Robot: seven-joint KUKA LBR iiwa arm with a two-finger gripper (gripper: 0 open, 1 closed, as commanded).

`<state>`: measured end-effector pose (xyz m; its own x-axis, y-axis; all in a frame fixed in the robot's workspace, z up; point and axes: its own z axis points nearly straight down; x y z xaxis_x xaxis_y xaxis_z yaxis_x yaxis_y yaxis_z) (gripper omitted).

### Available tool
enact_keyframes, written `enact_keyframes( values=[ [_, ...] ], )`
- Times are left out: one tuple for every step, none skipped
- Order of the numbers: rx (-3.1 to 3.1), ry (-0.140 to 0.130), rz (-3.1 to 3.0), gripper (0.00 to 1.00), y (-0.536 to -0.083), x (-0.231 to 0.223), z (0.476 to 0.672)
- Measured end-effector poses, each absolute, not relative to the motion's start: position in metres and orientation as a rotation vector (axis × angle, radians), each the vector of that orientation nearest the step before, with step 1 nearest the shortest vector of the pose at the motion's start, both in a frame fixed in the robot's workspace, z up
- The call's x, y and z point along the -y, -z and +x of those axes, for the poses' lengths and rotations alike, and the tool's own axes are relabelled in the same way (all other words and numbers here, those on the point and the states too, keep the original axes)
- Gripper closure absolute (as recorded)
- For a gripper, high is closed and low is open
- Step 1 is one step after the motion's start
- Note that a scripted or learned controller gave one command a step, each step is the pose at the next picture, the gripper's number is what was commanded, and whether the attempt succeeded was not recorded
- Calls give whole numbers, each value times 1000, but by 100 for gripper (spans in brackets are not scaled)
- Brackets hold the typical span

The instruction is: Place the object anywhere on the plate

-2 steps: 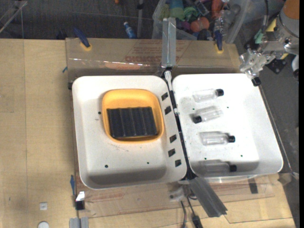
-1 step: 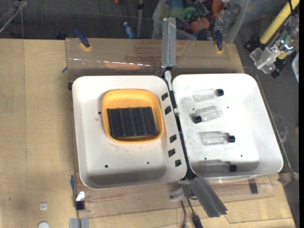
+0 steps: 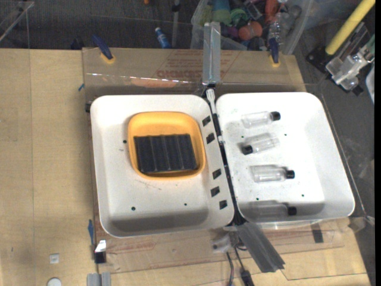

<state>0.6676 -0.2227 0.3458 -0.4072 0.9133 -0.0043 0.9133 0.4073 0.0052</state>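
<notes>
Camera view gives me the orange plate in the left bin. Right of it, four clear vials lie apart in the right bin; the gripper's state I cannot tell.

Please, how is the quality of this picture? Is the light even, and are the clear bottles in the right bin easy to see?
Camera view: light is soft and fairly even, the picture slightly blurry and grainy. The clear bottles nearly vanish against the white right bin; mostly their dark caps stand out. The yellow plate in the left bin is bright at its rim. The background above the bench is dim.
</notes>
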Motion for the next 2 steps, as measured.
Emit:
enact_keyframes(
  values=[
    [-2743,-2,1516,100,-371,221,668],
    [-2815,-2,1376,100,-418,221,668]
  ],
)
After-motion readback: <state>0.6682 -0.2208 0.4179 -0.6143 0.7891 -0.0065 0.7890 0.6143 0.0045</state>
